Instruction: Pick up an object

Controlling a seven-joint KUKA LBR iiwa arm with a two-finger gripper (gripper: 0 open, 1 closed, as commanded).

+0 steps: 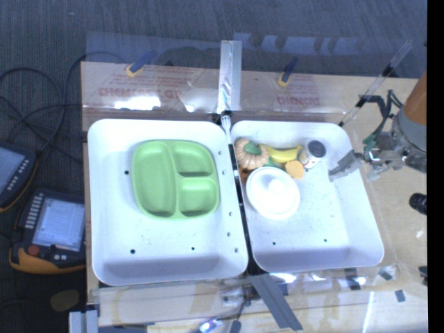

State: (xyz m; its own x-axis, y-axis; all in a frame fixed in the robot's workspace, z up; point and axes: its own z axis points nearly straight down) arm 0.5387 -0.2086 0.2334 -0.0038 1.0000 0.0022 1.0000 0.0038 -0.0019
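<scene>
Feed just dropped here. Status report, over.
Gripper at right bin's right rim, holding nothing. Banana, white bowl untouched. Path unobstructed.

Handheld control pendant (48, 229) lies left of the bench (104, 89)

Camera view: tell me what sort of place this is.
Probably a robotics lab's test bench. Two white bins sit side by side, one holding a green divided plate, the other toy food such as a banana, and a teach pendant lies on the carpet.
</scene>
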